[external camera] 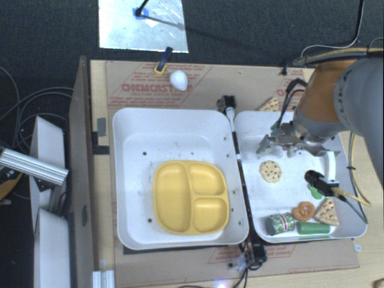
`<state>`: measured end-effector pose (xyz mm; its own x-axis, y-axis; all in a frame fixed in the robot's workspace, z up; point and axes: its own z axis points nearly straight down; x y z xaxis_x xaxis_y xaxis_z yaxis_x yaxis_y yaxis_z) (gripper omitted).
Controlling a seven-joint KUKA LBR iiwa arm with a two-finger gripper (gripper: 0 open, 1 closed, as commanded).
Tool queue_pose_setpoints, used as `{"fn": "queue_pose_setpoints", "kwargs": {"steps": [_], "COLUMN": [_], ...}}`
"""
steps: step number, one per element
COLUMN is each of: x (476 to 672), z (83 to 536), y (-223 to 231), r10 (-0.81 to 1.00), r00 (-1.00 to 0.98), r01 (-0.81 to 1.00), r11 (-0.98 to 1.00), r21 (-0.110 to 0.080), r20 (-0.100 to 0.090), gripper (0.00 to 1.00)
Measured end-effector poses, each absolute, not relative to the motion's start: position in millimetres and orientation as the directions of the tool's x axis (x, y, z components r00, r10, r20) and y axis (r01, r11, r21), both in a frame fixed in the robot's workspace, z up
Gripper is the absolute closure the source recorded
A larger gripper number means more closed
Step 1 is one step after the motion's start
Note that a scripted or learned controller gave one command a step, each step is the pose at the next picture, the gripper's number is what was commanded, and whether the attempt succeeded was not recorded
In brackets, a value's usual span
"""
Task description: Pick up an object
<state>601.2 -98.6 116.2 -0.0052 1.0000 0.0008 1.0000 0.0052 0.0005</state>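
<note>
Cookie (270,171), round, flat, pale with dark chips, lies on the floor of the right bin (252,188), just below the gripper (281,144) and nearer it than any other item; being round, it offers no long axis to line up with.

Left to right:
- Left bin (129,161), shallow white plastic, carries a yellow divided plate (191,195), smooth, three compartments.
- White egg-shaped object (179,80) sits on the cardboard surface above the left bin.
- Right bin: cookie upper middle; along the lower edge a small can (280,223), a green bar (313,227), a pretzel (305,209) and a pizza slice (327,212), crowded close together.
- Gripper hangs over the right bin's upper part. Fingers: cannot tell whether spread or closed; nothing seen between them.

Judgement: a short drop toward the cookie looks like the likeliest next move; a thin, flat shape, hard to pinch.
</note>
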Motion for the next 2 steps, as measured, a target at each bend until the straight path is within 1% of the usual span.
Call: {"fn": "queue_pose_setpoints", "kwargs": {"steps": [1,2], "x": [575.2,577.5], "z": [82.9,95.1], "y": [-97.6,-97.6], "r10": [1.000,1.000], "r00": [-0.001,-0.002], "r01": [1.000,1.000], "r11": [0.001,0.002], "r21": [-0.002,0.003], "r20": [0.000,0.000], "gripper": [0.00,1.00]}}
